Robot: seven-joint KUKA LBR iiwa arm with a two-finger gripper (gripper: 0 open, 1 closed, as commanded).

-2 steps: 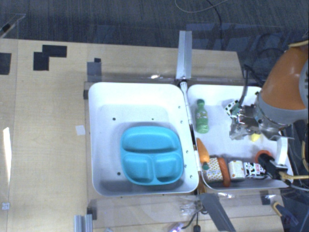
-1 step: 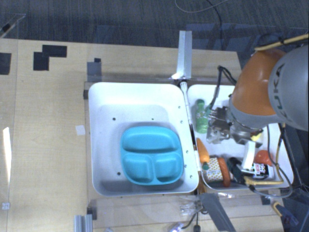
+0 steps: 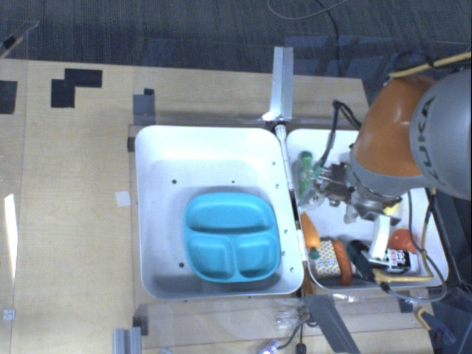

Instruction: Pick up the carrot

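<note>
looming largest and closest to the lens, the grey arm (image 3: 442, 135) with its orange band (image 3: 387, 127) hangs over the right bin (image 3: 440, 245), and its bulk hides the end effector (image 3: 352, 198) well enough that i cannot tell how its jaws stand; nothing is seen held in it. from that spot the carrot (image 3: 310, 231) lies down and to the view's left, near but apart, hard against the bin's left wall beside the divider (image 3: 289, 190) between the two bins. its long axis runs roughly up and down the view, slightly tilted, nearly parallel to that wall, so i judge the coming move to be a short shift left and toward the near edge, with the jaws closing across the carrot's width. room is tight: the wall crowds one side, and a round green-topped item (image 3: 314, 254) and a brownish sausage-like piece (image 3: 341, 261) sit just beside its lower end, with dark and yellow clutter (image 3: 383, 271) farther right. a green object (image 3: 304, 165) lies above, along the same wall. beyond, the left bin (image 3: 155, 271) holds a blue divided tray (image 3: 232, 236), well apart from the work, and the pale worktop (image 3: 66, 227) spreads out to the left.
</note>
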